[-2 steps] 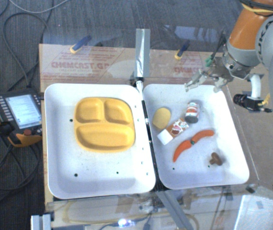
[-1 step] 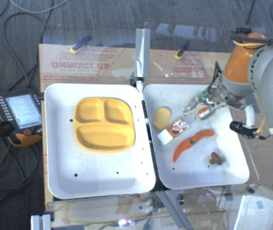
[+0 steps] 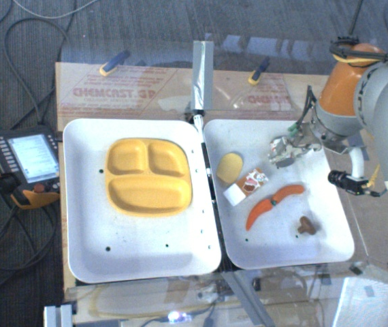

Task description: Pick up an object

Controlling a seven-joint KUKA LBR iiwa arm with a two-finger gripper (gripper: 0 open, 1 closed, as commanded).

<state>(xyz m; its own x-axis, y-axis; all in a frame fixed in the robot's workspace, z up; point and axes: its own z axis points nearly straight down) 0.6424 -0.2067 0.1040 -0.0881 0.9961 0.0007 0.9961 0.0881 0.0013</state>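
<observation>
Carrot [image 3: 273, 204]: one, orange, curved, lying in right bin [image 3: 330, 247]
Tray [image 3: 149, 176]: one, yellow, three compartments
Gripper [image 3: 284, 151]: jaw state unclear

A robotics lab or test cell: a grey industrial arm with an orange band [image 3: 347, 87] reaches over two shallow white plastic bins [image 3: 85, 251] on a clamped plywood bench [image 3: 133, 94], a handheld teach pendant with lit screen [image 3: 27, 159] lies beside loose black cables [image 3: 30, 12] on grey carpet.
</observation>
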